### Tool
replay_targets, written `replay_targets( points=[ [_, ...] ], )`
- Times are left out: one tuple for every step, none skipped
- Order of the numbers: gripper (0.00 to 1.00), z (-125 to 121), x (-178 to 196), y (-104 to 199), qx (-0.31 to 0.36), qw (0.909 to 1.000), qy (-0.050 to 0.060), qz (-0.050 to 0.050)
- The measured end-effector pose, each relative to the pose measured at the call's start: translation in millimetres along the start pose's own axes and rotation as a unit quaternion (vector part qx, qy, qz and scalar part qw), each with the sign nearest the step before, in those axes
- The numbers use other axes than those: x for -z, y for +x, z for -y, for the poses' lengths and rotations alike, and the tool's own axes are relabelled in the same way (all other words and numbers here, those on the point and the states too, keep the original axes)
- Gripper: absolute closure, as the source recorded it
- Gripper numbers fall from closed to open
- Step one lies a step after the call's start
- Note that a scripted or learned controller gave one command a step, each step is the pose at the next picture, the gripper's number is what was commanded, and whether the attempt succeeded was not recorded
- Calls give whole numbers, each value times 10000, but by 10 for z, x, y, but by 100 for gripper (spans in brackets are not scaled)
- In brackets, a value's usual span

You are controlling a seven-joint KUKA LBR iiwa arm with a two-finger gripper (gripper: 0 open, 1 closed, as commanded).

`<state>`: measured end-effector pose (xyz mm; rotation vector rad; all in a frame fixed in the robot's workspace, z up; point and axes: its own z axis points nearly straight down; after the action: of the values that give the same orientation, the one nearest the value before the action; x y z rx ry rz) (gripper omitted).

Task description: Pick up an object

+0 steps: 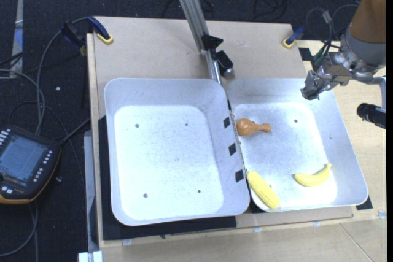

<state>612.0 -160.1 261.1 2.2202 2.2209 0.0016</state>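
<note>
Up over the far corner of the right bin (344,132), the gripper (310,92) hangs with nothing in it. Nothing is picked yet. The banana (313,176), corn (263,190) and brown gourd (250,127) lie below.

A pale wooden bench (184,49) stood on a dark carpeted floor (49,3), with yellow clamps (104,38) at its far corners. Black cables (37,80) trailed across the floor on the left, near a handheld control pendant (23,162) with a grey screen. A slanted aluminium pole (190,0) rose from the bench's far side, over a grey metal base
</note>
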Motion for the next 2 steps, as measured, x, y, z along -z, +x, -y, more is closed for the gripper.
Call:
replay_targets(
  points=[
    [100, -60, -115, 552, 22, 10000, 11, -6],
    [100, 6, -199, 995, 17, 10000, 11, -5]
  ],
)
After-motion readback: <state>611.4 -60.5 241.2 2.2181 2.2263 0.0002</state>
